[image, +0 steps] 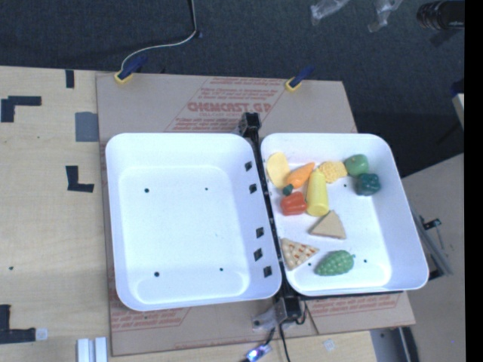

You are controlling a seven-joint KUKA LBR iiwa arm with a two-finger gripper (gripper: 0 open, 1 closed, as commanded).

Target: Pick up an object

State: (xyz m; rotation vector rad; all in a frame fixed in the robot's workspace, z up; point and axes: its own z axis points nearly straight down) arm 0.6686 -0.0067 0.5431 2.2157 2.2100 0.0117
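My gripper (359,7) hangs high at the top of the view, well above and behind the bins, open, with its two translucent fingers (330,3) spread and nothing between them. The right bin (396,202) holds several toy foods: a yellow piece (277,168), an orange carrot (299,176), a red pepper (293,202), a yellow bottle-shaped piece (317,194), corn (333,171), a light green piece (356,164), a dark green piece (367,183), a tan wedge (328,225), a cracker-like triangle (297,252) and green grapes (334,262).
The left bin (181,221) lies beside the right one, joined by a black hinge strip (260,217). Both sit on a cardboard sheet (219,104) held by a yellow clamp (130,68) and another (299,78). A cable (189,21) runs across the dark floor.
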